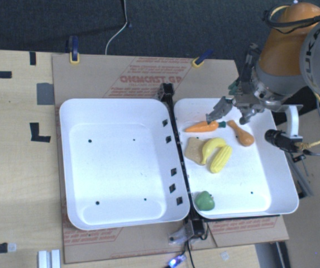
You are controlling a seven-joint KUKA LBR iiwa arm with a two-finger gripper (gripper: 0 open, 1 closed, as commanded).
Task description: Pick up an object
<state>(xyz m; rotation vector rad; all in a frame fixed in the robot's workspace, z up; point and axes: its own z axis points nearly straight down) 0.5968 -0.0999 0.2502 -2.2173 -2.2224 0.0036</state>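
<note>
Plainly, the gripper [231,111], seemingly parted and grasping nothing, is seen over the right bin [280,202]; the light, stiff, smooth orange plastic carrot [201,128] should be pinched mid-body.

Bench [14,149] under cardboard sheet [143,77]

One fixed camera looks down at a slant from above the counter [14,166], far enough back to take in both white bins whole. The pincer [230,111] sits in the upper right of the view, over the right bin [271,177]; the left bin [115,161] lies well to the pincer's left. Dark floor runs across the top edge, beyond the pincer.
</note>
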